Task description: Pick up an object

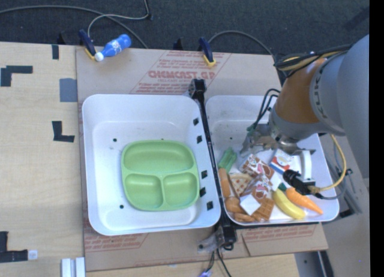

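Lower right of the frame, the light, stiff yellow plastic banana point(289, 205) suits a mid-body pinch; gripper point(259, 144) jaw state unreadable.

The grey arm point(354, 84) reaches in from the right, bent downward, its orange band point(297, 96) above the wrist. The tool point(259, 144) hangs low, pointing down and leftward.
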